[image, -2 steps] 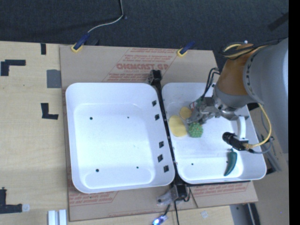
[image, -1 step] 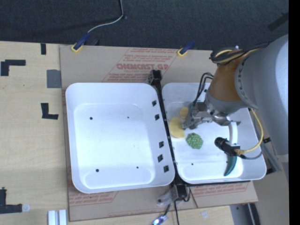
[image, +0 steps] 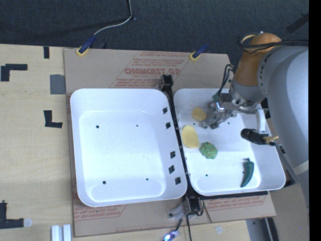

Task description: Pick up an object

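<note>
**Claw low in the right bin, beside the yellow lump**

Starting at the left, the desk (image: 30,149) carries the shallow white left bin (image: 120,149). Everything we could pick lies in the right bin (image: 225,182). Closest to the divider is a yellow oval (image: 190,136), and just above it is a smaller yellow lump (image: 198,114), near the oval but apart from it. A green ball (image: 208,150) sits just below and to the right of the oval. Further right, toward the near corner, a dark pepper (image: 247,172) lies well apart from the others.

The claw (image: 215,119) hangs low over the bin's upper half, just right of the lump. We cannot tell whether it touches the lump, nor whether it is wide or narrow, because the wrist hides its tip. We see nothing held.

We judge the lump to be the likeliest target, since it is the nearest thing. To take it well, we should first centre the claw over it rather than beside it, which means a small shift left. Then we should come straight down, close across its narrower side and rise vertically. The rounded shape may squirt out sideways, so we should close gently and keep clear of the oval.
</note>
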`<state>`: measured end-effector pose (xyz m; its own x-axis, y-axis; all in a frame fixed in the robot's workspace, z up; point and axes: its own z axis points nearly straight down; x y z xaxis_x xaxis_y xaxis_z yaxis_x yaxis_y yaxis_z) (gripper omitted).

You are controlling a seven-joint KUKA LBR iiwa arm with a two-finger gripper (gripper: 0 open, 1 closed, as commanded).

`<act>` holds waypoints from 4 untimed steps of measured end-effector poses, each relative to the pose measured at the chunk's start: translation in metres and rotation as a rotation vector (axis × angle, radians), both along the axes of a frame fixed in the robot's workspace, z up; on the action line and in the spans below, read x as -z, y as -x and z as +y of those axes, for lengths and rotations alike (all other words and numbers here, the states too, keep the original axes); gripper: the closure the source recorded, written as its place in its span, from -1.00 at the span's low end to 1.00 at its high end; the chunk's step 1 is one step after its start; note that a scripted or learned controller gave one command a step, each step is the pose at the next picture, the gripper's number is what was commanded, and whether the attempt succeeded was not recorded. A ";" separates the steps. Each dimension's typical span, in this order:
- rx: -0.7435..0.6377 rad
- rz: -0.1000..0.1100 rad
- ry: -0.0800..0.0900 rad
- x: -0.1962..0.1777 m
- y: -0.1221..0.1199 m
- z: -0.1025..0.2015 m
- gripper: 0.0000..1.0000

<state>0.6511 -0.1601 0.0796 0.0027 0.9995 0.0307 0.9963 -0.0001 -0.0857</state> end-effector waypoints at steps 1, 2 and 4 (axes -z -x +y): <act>0.007 -0.021 0.028 0.000 -0.004 0.041 1.00; -0.008 -0.100 0.030 -0.161 -0.020 0.094 1.00; -0.005 -0.100 0.032 -0.464 -0.017 0.114 1.00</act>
<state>0.6682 -0.0460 0.5436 -0.0037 1.0000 -0.0017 0.9999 0.0037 0.0140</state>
